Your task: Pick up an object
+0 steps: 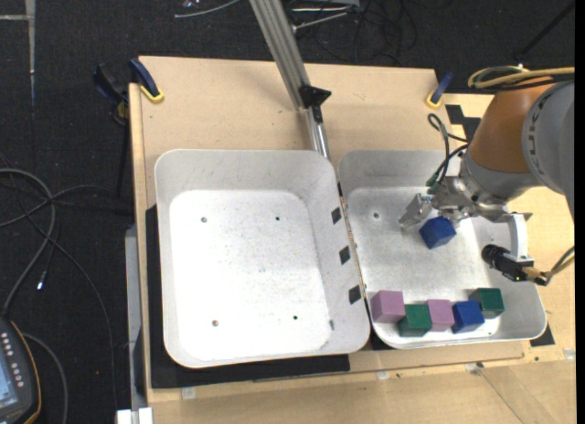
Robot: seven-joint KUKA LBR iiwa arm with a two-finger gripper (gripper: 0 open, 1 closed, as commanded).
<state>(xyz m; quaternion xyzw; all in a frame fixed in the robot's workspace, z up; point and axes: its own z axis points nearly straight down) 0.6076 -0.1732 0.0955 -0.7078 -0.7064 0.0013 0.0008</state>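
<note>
Gripper: the gripper [428, 214] hung over the right bin [384, 180], in its far-right part, pointing down and toward the left.
Grip: a blue cube [438, 232] sat tilted at the fingertips, touching them; it looked clamped between the 2 fingers, though the slanted view left the far finger partly hidden.
Cube position: the blue cube was over the middle of the right bin's floor, nearer its right wall than its left, well apart from the row of blocks at the near edge.
Arm: the arm [526, 134], grey with an orange band, entered from the right edge of the bench [228, 107] and bent down to the wrist above the bin's right wall.
Near row: 5 blocks lay along the right bin's near edge, from left to right a purple block [388, 304], a green block [416, 319], a second purple block [441, 314], a second blue block [467, 315] and a second green block [490, 301]; neighbours touched or nearly touched.
Left bin: the left bin [174, 230] lay beside the right one, their inner walls meeting along the middle of the bench.
</note>
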